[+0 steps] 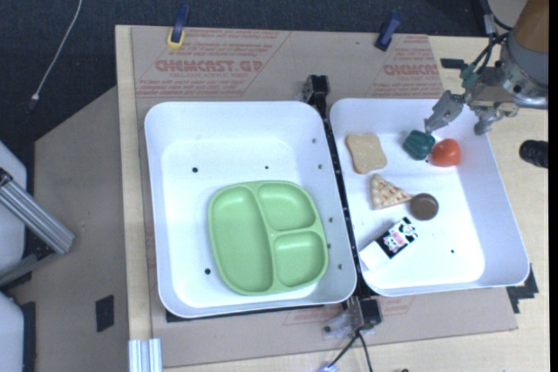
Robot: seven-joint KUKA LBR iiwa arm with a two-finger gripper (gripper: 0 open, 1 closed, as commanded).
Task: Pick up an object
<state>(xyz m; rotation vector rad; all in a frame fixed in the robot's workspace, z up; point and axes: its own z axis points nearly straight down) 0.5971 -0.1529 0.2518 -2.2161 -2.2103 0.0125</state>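
The right bin point(488, 213) holds several small items. A teal block point(419, 144) and a red tomato-like ball point(446, 152) lie side by side at its far end. A slice of bread point(365, 152), a pizza wedge point(388, 191), a brown round piece point(424, 206) and a black-and-white carton point(394, 240) lie closer to the left wall. My gripper point(457, 125) hangs just beyond the teal block and the red ball, open, its two fingers spread wide with nothing between them.
A green three-compartment plate point(267, 235) lies in the left bin point(174, 144). Black clamps point(316, 87) sit where the two bins meet. Blue clips point(388, 29) hold the cardboard at the bench's far edge.
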